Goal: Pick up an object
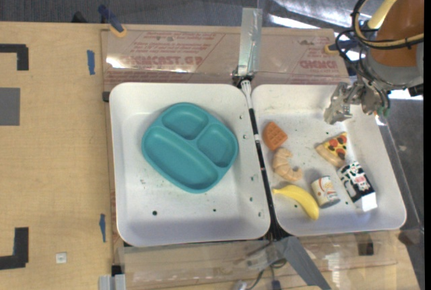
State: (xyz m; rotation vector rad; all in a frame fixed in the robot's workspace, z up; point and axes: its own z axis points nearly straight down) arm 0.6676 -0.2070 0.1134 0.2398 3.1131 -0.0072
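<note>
The right bin [384, 214] holds several toy foods: an orange biscuit [275, 136], a tan pastry [285, 165], a yellow banana [299, 200], a small can [326, 191], a pizza slice [335, 149] and a black-and-white milk carton [357, 185]. My gripper [355, 105] hangs over the bin's far right corner, above and just behind the pizza slice. Its fingers stand open with nothing between them.
A teal divided plate [190, 146] lies in the left bin [128, 214]. A raised divider [256, 147] separates the two bins. Clear plastic walls [248, 40] stand behind them. Cables loop around the arm's wrist [394, 26] at the upper right.
</note>
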